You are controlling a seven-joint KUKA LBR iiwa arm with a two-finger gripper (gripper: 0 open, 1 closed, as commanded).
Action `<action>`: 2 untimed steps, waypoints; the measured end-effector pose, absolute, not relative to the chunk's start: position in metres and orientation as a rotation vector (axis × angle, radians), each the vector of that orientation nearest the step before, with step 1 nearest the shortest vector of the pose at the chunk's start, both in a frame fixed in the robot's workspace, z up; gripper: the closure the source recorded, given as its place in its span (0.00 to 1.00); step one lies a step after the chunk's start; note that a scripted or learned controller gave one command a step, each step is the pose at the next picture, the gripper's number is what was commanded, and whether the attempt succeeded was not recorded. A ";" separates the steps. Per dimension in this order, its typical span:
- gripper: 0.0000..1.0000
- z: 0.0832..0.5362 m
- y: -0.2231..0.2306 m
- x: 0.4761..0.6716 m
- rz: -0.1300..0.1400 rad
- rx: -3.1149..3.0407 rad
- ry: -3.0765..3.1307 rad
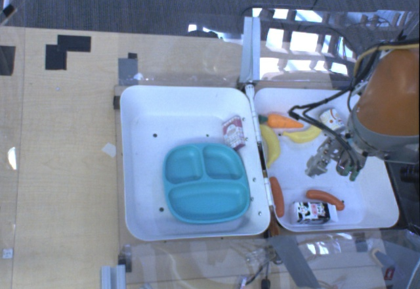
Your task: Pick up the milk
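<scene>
The milk (312,212) is a small black-and-white carton lying on its side near the front edge of the right bin (377,219). My gripper (335,164) hangs over the middle of that bin, above and slightly right of the carton, apart from it. Its fingers point down toward the bin floor with nothing visible between them. The arm's orange band (390,94) fills the bin's upper right.
Two sausages (325,198) (277,196) flank the milk. A carrot (285,122) and bananas (270,143) (305,134) lie at the back of the right bin. The left bin (141,150) holds a blue divided plate (206,182) and a small red packet (233,133).
</scene>
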State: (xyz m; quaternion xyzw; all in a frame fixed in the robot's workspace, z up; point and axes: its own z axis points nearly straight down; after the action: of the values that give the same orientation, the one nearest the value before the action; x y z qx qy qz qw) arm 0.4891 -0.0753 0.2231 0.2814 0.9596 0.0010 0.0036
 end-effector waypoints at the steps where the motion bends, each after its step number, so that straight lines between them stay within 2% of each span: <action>1: 1.00 0.291 -0.128 0.489 -0.001 0.340 3.111; 2: 1.00 0.282 -0.140 0.489 -0.001 0.227 3.124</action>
State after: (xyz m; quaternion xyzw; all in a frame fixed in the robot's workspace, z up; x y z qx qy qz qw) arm 0.4888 -0.1397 0.2821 0.0725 0.9974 -0.0004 0.0048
